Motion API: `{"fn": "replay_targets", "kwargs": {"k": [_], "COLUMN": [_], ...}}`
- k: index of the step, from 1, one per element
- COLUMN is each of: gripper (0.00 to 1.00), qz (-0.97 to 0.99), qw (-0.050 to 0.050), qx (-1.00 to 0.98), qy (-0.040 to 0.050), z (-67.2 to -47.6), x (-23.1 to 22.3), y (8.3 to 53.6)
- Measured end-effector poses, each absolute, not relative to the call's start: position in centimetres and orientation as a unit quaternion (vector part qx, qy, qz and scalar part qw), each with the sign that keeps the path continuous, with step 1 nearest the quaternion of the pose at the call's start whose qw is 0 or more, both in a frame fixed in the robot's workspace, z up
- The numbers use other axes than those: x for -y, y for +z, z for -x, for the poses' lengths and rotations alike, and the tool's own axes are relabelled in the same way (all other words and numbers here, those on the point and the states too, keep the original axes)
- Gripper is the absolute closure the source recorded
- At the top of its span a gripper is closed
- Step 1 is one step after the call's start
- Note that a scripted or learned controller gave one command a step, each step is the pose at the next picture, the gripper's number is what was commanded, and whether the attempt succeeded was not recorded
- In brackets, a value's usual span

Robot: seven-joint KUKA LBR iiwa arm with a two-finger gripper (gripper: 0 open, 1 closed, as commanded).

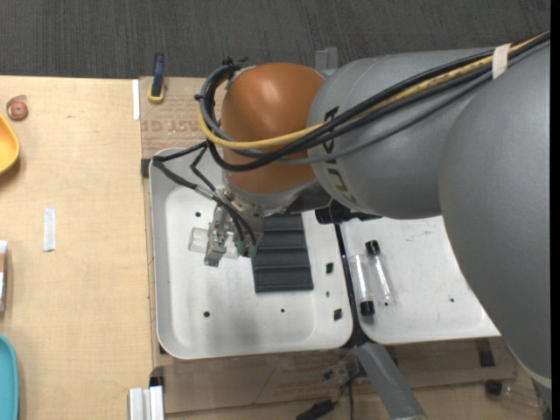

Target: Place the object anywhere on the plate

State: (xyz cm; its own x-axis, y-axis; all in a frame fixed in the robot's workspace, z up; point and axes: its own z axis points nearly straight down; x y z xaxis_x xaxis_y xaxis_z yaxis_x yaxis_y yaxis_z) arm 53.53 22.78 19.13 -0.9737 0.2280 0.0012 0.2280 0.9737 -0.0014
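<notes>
Gripper low over left bin, beside dark ridged block; finger state indeterminate; clear tube lying in right bin.

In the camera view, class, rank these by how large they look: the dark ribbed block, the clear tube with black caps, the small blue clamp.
1. Dark ribbed block
2. Clear tube with black caps
3. Small blue clamp, which lies farther back, so nearness may play a part.

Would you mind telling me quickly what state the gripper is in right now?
Gripper: over the left bin; whether it is open, closed or holding anything cannot be told.
</notes>
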Motion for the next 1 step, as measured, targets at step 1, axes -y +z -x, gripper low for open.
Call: {"fn": "replay_targets", "kwargs": {"k": [1], "gripper": [1.00], "qz": [-0.004], "qw": [-0.001], "qx": [1.000], "qy": [-0.0003], "z": [-51.35], "x": [-22.84], "y": [23.11]}}
